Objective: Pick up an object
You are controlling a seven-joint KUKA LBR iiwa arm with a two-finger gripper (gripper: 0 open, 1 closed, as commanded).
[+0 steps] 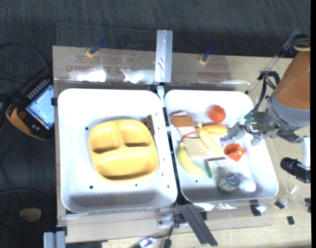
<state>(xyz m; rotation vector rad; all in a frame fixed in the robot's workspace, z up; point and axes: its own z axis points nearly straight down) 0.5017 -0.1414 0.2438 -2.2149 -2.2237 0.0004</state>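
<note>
Even, bright overhead light falls on the bench (240,66), and the two white bins (75,190) are nearly washed out, their rims blooming to flat white with little surface detail; shadows are short and soft, a grey band lying along the inside of the left bin's near wall below the yellow tray (124,149), whose raised ridges catch a mild sheen. The whole frame is slightly soft and grainy; the orange band of the arm (302,81), right of the bins, is the blurriest part; the dark floor (23,25) beyond the bench stays dim and noisy.

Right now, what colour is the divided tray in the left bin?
Yellow. The divided tray shows best in the camera view.
</note>
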